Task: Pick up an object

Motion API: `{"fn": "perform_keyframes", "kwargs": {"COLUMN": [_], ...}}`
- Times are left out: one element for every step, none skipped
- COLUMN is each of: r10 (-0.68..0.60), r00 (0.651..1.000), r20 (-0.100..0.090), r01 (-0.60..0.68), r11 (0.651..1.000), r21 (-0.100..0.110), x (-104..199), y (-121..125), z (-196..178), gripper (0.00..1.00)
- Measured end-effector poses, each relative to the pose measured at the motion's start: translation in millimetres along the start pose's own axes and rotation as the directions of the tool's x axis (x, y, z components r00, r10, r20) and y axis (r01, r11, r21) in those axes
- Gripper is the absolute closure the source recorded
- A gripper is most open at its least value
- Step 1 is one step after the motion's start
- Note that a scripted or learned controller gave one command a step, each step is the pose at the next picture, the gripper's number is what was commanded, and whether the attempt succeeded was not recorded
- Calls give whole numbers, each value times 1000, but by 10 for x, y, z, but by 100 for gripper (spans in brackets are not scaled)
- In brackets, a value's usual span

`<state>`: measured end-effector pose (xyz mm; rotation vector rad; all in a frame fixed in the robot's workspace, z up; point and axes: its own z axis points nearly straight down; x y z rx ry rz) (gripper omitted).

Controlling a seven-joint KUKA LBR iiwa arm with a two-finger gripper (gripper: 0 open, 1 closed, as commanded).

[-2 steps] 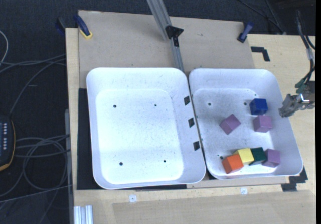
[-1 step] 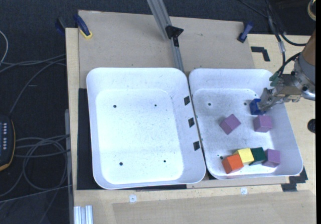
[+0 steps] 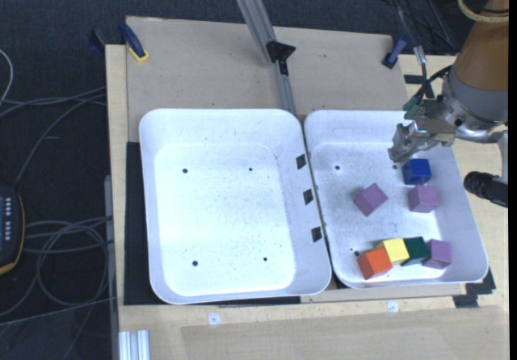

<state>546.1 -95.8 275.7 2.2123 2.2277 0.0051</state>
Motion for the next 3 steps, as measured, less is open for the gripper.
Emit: {"fn": "perform_keyframes", "kwargs": {"r10": [0, 0, 1], "r00": [1000, 1000, 1000], "r20": [0, -1, 0], "r01": [0, 0, -1], "r11": [1000, 1000, 1000], "r21": [2, 0, 2], "x": [464, 968, 1403], "y": [244, 539, 796], "z": [167, 119, 270], "gripper": [100, 100, 100]}}
